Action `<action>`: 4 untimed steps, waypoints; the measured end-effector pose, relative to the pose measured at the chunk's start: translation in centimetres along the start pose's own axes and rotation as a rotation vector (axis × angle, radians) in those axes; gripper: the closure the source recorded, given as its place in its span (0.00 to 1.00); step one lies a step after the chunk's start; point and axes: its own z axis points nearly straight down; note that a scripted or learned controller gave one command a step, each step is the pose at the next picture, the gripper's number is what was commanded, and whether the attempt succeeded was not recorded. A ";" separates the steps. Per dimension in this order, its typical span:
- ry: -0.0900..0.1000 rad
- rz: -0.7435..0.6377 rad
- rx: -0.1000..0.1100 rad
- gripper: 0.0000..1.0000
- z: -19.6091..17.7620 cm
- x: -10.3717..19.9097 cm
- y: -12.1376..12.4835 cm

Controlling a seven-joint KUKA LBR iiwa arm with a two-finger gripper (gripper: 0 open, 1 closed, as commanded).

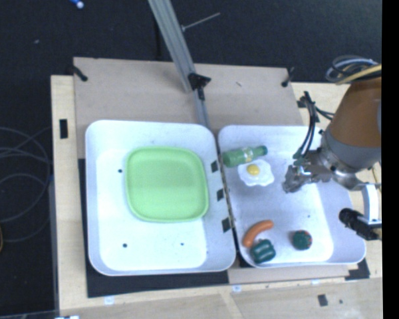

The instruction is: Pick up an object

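Camera view from above takes in a pale surface (66,198) carrying two shallow white bins set side by side. At nine o'clock from the middle of the frame sits the left bin (106,244), and lying flat inside it, toward its upper middle, is a square light-green plate (166,183) with rounded corners. The right bin (319,244) touches the left one along their shared edge and holds several small items. Near its upper left lies a green bottle (243,155) on its side, and just beside it, at five o'clock from the bottle, is a toy fried egg (255,173), white with a yellow yolk. Toward the bin's lower left an orange sausage-shaped piece (258,231) lies tilted, and touching or just beside it at six o'clock is a dark green block (263,250). At three o'clock from that block, apart from it, rests a round dark green object (302,240). The claw (294,177) hangs over the right bin at three o'clock from the egg, near it; whether it is spread or closed cannot be told, and nothing is seen gripped in it.
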 end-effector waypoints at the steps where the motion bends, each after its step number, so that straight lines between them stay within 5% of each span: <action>1: 0.000 0.000 0.001 1.00 -4.6 0.8 0.0; 4: 0.002 -0.003 0.006 1.00 -2.0 16.5 4.4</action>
